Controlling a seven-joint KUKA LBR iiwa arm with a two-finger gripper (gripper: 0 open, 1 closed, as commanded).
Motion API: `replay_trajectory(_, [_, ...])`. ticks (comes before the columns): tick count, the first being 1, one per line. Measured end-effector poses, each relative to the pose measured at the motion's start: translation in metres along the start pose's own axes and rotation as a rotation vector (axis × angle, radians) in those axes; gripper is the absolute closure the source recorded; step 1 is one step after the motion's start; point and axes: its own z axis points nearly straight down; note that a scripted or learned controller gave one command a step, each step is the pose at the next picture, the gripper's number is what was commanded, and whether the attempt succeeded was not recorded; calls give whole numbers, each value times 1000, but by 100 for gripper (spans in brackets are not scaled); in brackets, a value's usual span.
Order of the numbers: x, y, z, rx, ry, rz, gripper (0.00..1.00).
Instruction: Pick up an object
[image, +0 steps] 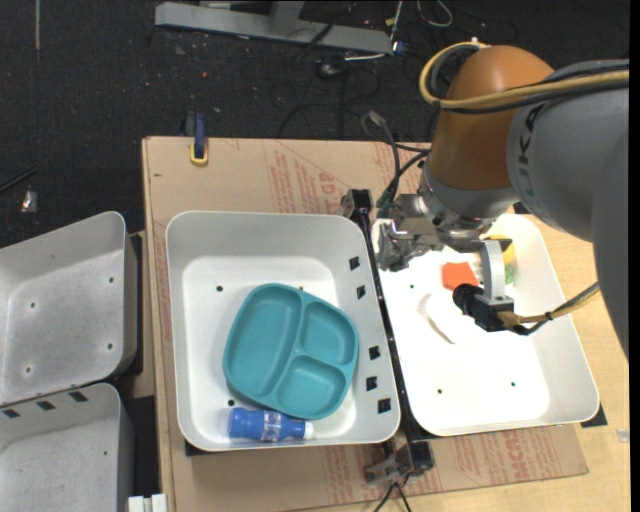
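Reaching in from right: grey arm with orange band (490, 110), over rear-left corner of right shallow white bin (560, 400); front half of that bin open floor. Inside left shallow white bin (190, 330), mostly filled by teal divided plastic plate (290, 350), narrow margins at walls. Along its front wall, blue plastic bottle (265, 425) lying flat against plate edge, long axis left-right, paler end pointing right. In right bin, small orange block (458, 272) near two-finger gripper (398, 245). Claw state: cannot tell.
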Motion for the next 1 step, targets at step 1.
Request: replay_trajectory(1, [52,17,12,0,-1,2,100])
